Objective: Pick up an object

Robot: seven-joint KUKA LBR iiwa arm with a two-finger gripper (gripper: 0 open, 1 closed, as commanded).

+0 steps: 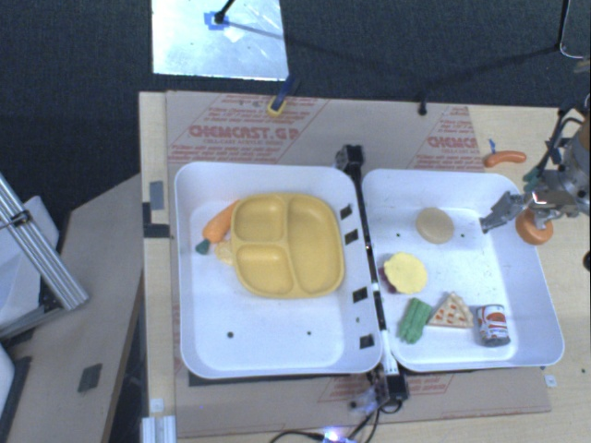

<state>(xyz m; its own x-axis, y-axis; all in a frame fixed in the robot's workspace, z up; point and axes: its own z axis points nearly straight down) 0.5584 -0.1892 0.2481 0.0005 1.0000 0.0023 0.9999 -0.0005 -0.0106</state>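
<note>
Camera view, gripper [503, 212] near tan bun [435, 225]

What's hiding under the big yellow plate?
A carrot pokes out from beneath the yellow plate at its left edge, in the left bin. Only its orange end and green tip show; anything else beneath is covered.

You can read red "CHEMCAST GP" lettering printed on the brown protective sheet [242, 127] that lies beneath the two white bins [277, 358]
</note>
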